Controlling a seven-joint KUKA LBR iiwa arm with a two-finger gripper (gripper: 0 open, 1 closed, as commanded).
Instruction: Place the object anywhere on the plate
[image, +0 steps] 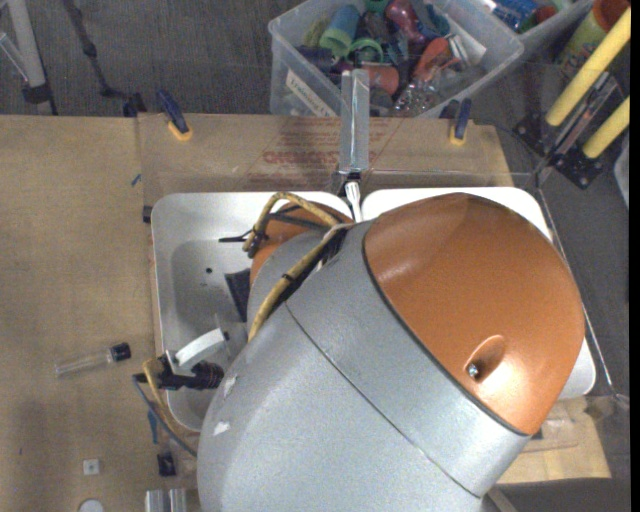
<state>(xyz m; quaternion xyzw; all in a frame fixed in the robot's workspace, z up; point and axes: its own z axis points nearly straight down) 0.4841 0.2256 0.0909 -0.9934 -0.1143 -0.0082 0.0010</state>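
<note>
My own arm (400, 370) takes up most of what I can see: the grey casing and the big orange band (470, 300) sit right under the camera and cover much of both white bins. The left bin (175, 255) shows its near-left corner and part of its floor; the right bin (520, 200) shows just a strip of rim along its far edge and right side. My end effector is somewhere below the wrist, hidden by my own body, so I cannot tell its state or whether it has anything. Yellow and black cables (290, 250) loop out over the left bin, where a dark flat shape (238, 292) lies on the floor (too covered to name). I cannot make out the plate or the object to be placed on it. On the counter (70, 220), left of the bins, lies a small clear tube with a black cap (92, 360). Behind the bins stands a clear box of colourful tools (400, 45).
</note>
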